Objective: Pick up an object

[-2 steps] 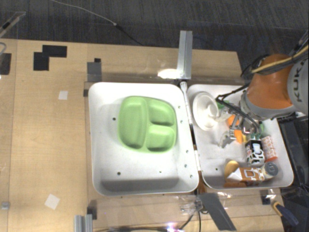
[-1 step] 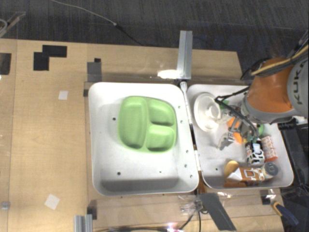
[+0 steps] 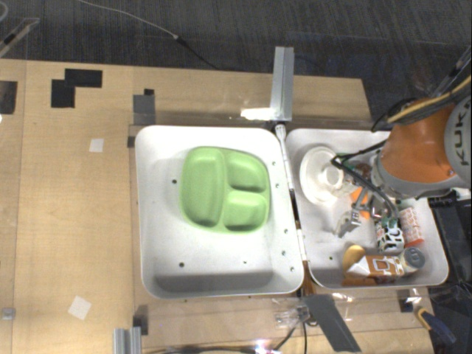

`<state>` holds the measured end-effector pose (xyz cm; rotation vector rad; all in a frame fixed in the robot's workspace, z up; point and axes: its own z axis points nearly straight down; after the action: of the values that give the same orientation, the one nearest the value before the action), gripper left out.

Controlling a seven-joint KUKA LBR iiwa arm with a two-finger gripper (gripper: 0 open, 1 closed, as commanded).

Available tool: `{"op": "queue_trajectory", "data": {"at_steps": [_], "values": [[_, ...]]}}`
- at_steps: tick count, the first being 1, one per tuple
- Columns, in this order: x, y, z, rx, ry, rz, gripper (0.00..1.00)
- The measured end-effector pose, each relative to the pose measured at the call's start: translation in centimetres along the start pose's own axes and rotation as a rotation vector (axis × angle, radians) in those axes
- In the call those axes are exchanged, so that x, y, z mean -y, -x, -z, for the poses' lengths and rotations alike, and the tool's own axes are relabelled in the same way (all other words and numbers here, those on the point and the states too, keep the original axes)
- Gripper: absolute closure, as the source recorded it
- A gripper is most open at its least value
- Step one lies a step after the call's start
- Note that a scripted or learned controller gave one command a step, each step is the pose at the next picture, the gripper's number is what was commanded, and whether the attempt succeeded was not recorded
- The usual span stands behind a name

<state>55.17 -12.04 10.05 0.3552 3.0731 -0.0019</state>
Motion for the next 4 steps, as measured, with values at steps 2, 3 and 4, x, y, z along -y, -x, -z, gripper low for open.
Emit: {"op": "queue_trajectory", "data": {"at_steps": [2,3,4], "values": [[0.6,4.2,-0.2,-0.011,-0.001,0.314,0.0],[0.7,6.8,-0.1,-0.019,0.003,0.25,0.0],[-0.4,5.0,-0.2,-0.007,-0.002,0.173,0.0]]}}
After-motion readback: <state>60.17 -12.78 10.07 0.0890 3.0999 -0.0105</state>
